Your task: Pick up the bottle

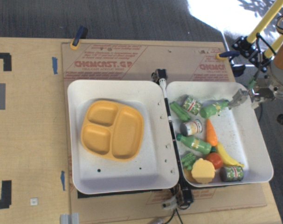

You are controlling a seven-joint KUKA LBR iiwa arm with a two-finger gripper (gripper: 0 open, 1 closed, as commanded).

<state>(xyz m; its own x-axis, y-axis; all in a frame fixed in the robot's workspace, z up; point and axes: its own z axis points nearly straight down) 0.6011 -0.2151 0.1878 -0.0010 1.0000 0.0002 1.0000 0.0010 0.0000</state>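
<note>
Divided plate in left bin; bottle, carrot, perhaps cans, in right bin

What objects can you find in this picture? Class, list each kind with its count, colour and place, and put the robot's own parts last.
shallow white plastic bins: 2, white, side by side on the bench.
yellow divided plastic tray: 1, yellow, left bin.
green plastic bottle: 1, green, lying in the right bin's middle.
small toy cans: 3, green or white labels, right bin.
orange toy carrot: 1, orange, right bin centre.
yellow toy banana: 1, yellow, right bin, near side.
yellow cheese-like block: 1, yellow, right bin, near edge.
gripper: 1, grey metal, over the right bin's far right part.
</note>
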